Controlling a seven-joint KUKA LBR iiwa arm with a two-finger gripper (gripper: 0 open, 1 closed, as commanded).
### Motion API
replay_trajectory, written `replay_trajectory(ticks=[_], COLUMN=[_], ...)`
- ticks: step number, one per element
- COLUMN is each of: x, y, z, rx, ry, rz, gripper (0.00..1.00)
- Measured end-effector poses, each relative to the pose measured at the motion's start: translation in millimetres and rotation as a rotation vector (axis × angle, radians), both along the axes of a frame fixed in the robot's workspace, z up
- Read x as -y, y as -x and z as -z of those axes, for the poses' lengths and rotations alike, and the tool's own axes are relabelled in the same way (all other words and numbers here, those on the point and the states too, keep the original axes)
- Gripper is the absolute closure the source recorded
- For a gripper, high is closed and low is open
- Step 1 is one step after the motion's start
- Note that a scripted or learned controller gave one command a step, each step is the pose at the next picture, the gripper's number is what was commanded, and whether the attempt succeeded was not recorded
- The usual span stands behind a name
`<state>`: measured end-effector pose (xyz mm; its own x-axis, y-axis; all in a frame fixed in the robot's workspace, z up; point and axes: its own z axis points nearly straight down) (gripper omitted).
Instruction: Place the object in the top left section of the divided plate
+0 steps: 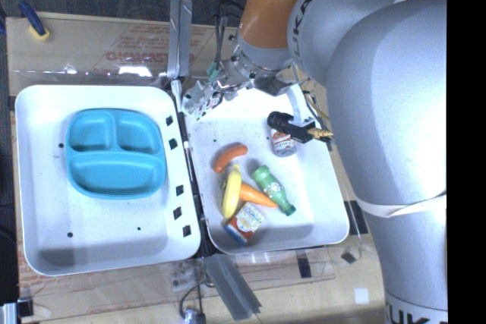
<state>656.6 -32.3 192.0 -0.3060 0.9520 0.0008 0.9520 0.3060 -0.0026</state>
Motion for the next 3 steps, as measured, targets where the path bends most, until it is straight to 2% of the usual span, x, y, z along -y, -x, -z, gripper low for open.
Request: replay_trajectory(ticks=[1,2,3], x=[-85.8,-146.7,-214.4], y=[2.0,0.4,53.6], z=[1.2,-9.1,-38.5], rx=[-0.006,0.003,0.000], ry=[-0.002,0.000,0.001], rz=[-0.138,-0.250,-0.263], gripper=[1.00,1.00,1.00])
